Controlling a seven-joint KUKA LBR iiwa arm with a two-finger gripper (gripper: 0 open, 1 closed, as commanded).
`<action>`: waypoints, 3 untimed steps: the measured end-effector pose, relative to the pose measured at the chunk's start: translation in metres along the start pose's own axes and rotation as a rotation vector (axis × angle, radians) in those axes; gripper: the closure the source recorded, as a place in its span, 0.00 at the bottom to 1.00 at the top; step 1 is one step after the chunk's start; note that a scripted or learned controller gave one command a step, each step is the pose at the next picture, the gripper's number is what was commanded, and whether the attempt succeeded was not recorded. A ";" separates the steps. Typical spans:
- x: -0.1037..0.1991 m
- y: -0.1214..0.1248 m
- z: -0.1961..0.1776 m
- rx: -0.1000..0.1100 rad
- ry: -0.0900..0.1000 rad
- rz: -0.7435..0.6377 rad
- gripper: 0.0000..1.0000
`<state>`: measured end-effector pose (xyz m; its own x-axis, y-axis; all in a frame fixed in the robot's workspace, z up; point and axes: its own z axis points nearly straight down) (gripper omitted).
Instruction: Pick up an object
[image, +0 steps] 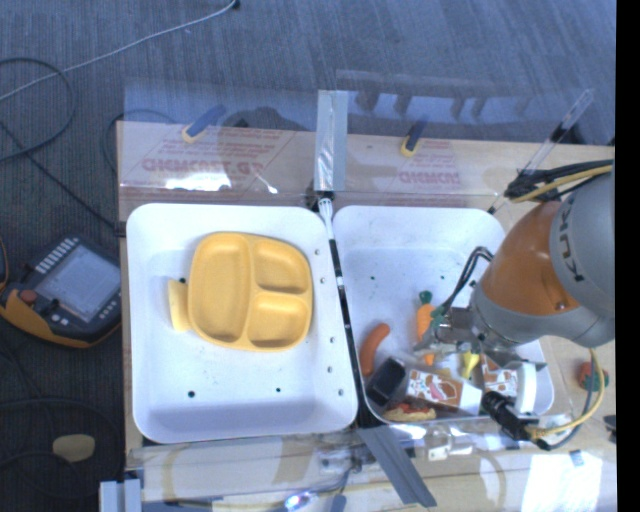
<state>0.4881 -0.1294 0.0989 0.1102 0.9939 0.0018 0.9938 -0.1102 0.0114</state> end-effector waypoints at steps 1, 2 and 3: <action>0.075 0.045 -0.083 0.015 -0.003 0.001 1.00; 0.075 0.045 -0.083 0.015 -0.004 0.001 0.00; 0.034 0.012 0.009 0.002 -0.001 -0.143 0.00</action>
<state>0.5039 -0.0974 0.0897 -0.0328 0.9995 -0.0004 0.9994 0.0328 0.0095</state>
